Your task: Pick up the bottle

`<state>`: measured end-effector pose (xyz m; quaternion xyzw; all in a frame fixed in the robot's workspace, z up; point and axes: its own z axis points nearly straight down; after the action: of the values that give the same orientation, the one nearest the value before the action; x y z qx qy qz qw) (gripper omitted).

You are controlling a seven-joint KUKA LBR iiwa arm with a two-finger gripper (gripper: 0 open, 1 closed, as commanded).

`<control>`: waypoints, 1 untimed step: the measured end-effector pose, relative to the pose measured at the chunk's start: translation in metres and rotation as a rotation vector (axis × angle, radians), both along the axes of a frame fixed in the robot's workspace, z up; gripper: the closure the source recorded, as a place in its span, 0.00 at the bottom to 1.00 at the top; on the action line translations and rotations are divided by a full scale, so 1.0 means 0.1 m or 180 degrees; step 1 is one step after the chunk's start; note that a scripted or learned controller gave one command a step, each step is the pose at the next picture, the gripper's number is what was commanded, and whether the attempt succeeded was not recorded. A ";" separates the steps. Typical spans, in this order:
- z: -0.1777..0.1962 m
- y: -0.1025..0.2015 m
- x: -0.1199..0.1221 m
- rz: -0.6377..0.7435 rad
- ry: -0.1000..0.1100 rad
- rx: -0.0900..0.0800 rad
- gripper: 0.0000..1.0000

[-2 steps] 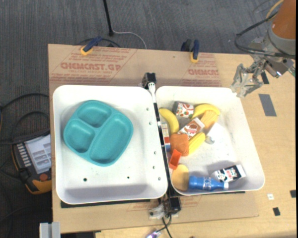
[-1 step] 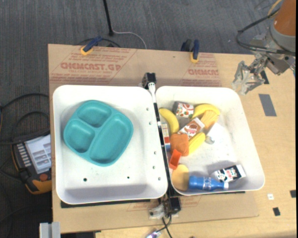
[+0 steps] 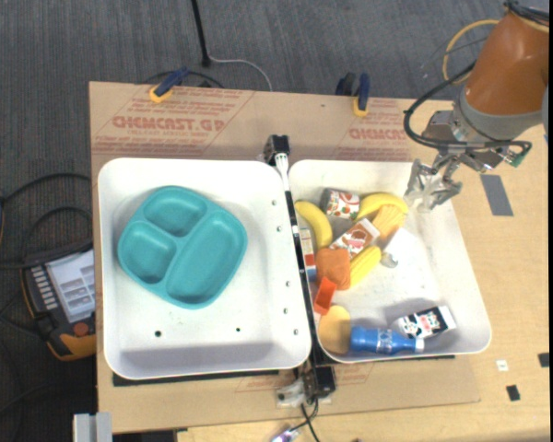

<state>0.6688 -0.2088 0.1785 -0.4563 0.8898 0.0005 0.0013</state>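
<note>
The tool (image 3: 431, 190) hangs over the upper right corner of the right bin (image 3: 470, 295), its two pale fingers (image 3: 418, 188) spread slightly apart with nothing between them. Above it the arm (image 3: 502, 72) shows its orange band and grey wrist, coming in from the right.

Just left of the tool, inside the same bin, a yellow banana (image 3: 384, 203) lies beside a small brown can (image 3: 341, 202). Below these sit a red and white carton (image 3: 355, 239), a second banana (image 3: 315, 223) curving along the bin's left wall, and an orange lump (image 3: 333, 264).

The bottle (image 3: 382, 340), blue with a white cap, lies on its side at the bin's near edge, well apart from the tool. A small black and white carton (image 3: 425, 323) touches its capped end, and a round yellow piece (image 3: 333, 325) sits at its other end.

The left bin (image 3: 138, 343) holds a teal divided plate (image 3: 181, 245). Both bins rest on a brown board (image 3: 166, 118) on the desk (image 3: 521, 274).
</note>
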 end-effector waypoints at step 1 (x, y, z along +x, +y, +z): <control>1.04 -0.14 0.01 0.1308 -0.0018 -0.0006 1.00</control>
<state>0.6695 -0.2229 0.2828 -0.6283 0.7780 -0.0013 0.0032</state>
